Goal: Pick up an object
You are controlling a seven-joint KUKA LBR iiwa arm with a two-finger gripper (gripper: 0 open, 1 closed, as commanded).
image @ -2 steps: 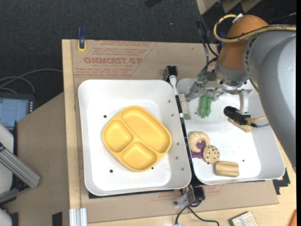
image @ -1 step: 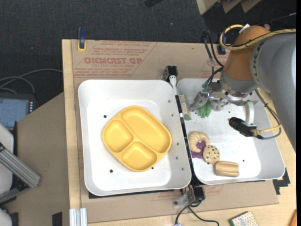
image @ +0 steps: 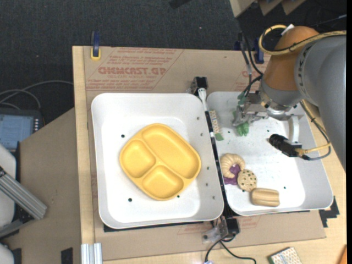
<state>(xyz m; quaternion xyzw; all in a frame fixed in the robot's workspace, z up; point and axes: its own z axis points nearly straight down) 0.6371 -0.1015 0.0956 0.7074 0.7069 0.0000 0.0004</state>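
Observation:
My gripper (image: 245, 113) hangs low over the far left part of the right bin (image: 308, 197). A small green object (image: 242, 128) lies in the bin right under it; whether they touch is unclear. Nearer the front of that bin lie a beige and purple toy (image: 231, 164), a round speckled cookie (image: 247, 179) and a tan bread roll (image: 265, 197). A tiny green scrap (image: 219, 137) rests against the bin's left wall.
The left bin (image: 110, 114) holds a yellow divided plate (image: 159, 161). A black plug on a yellow cable (image: 281, 143) hangs from the arm over the middle of the right bin. The arm's grey body (image: 324, 76) covers the bin's far right corner.

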